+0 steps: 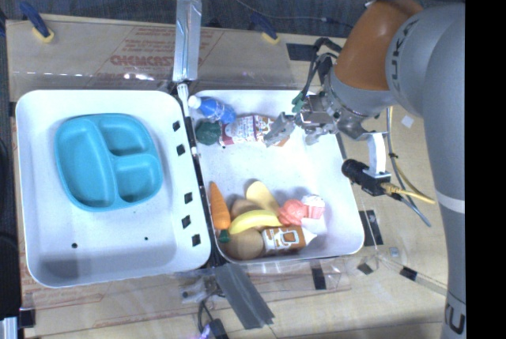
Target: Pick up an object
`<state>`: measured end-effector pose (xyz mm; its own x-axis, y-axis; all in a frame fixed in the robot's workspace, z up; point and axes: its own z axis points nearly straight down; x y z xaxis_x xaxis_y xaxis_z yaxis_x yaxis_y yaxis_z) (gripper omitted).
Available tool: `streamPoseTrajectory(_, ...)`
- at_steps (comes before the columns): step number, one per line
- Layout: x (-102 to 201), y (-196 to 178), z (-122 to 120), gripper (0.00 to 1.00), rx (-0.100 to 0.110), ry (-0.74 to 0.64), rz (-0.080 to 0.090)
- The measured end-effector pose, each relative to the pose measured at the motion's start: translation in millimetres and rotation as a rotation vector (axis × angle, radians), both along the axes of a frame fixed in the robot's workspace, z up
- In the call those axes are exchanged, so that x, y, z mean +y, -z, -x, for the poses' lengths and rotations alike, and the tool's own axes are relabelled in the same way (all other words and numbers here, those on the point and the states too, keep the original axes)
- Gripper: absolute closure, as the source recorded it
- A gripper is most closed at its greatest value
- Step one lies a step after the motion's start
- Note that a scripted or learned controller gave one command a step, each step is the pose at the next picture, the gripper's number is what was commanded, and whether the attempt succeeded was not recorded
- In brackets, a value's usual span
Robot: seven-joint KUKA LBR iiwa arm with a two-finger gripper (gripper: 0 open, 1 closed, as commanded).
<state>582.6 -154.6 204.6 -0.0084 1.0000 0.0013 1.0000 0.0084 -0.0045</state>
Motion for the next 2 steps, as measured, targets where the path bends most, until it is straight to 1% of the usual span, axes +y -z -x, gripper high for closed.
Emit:
streamPoseTrajectory(1, 55.2, 87.5, 77.7, 0.0, 0.006, 0.004, -0.001)
streamPoseTrajectory(2, 53.4, 110.9, 65.9, 0.0, -0.006, -0.055, 0.003)
